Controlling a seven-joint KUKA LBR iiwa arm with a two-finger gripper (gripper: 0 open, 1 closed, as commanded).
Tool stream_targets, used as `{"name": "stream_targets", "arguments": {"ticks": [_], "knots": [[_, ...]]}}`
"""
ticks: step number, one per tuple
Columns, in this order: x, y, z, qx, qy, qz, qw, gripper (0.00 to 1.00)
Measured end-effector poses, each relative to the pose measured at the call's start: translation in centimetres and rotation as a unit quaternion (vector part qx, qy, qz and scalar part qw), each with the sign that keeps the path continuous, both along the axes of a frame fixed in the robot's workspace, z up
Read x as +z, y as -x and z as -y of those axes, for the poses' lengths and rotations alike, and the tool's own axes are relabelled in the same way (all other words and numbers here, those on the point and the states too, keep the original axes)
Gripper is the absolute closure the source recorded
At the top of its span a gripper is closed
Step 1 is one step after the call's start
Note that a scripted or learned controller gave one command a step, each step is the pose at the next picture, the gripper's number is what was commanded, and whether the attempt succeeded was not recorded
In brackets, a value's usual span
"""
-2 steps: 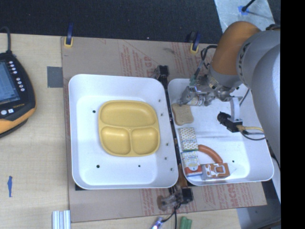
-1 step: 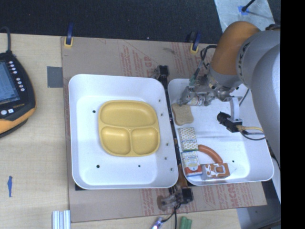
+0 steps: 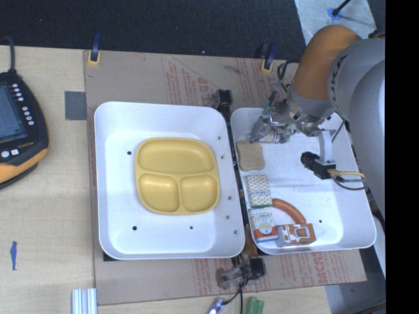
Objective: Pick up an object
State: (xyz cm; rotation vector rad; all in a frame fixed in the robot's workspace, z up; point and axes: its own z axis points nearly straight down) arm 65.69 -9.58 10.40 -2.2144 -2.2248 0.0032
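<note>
**Gripper over the upper-left corner of the right-hand bin**

The grey arm with its orange band (image 3: 324, 61) enters from the right of the frame. Its two-finger gripper (image 3: 270, 131) sits over the upper-left corner of the right shallow white bin (image 3: 340, 208). Whether the gripper is spread or closed cannot be told from this view, and nothing is seen held in it.

The objects to pick all lie in the left half of that bin. A tan square pad (image 3: 250, 155) lies just below and left of the gripper, against the bin's left wall. Below the pad comes a small pale patterned packet (image 3: 258, 190), then a second packet with red print (image 3: 262, 222). A curved orange tube (image 3: 289, 207) lies to the right of the packets. An orange-and-white carton (image 3: 296, 234) lies at the tube's lower end, near the bin's bottom rim.

The left shallow white bin (image 3: 105, 175) holds a yellow three-compartment plastic plate (image 3: 177, 174) at its centre. Both bins rest on a brown cardboard sheet (image 3: 163, 77). A black-and-orange handheld pendant (image 3: 16, 126) lies at the left edge of the frame.
</note>
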Motion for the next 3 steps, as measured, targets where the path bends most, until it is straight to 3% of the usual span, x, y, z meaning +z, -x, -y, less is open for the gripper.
{"name": "stream_targets", "arguments": {"ticks": [1, 2, 3], "knots": [[8.9, 4.6, -1.6, -0.001, 0.0001, 0.001, 1.0, 1.0], [10.7, 4.9, -5.8, 0.0, 0.0004, 0.001, 1.0, 1.0], [11.7, 8.8, -10.1, 0.001, 0.0007, 0.0, 1.0, 1.0]]}}
